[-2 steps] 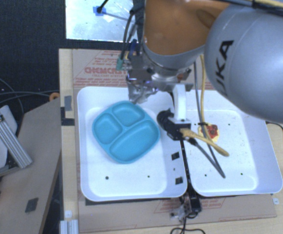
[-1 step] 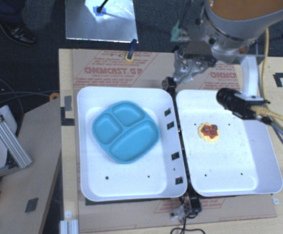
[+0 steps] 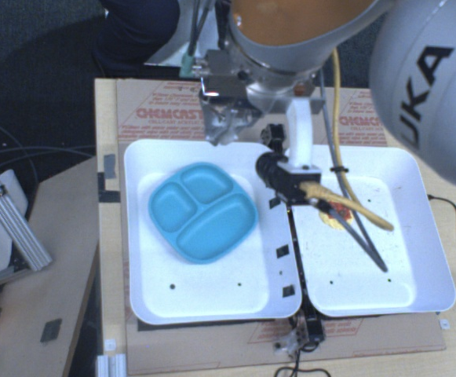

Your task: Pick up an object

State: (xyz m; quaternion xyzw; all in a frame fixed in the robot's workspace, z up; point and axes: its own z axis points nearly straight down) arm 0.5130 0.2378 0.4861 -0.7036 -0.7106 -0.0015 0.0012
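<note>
A blue divided plate lies flat in the left white bin, a little left of the bin's middle. A small yellow and reddish object lies in the right white bin near its far left part, partly covered by the robot's cable. My gripper hangs over the far rim of the left bin, just beyond the plate's far edge and above it. Nothing shows between its tips.
The two bins touch along a middle seam marked with black tape squares. They rest on a cardboard sheet on the bench. The arm's large grey and orange body looms over the far right.
</note>
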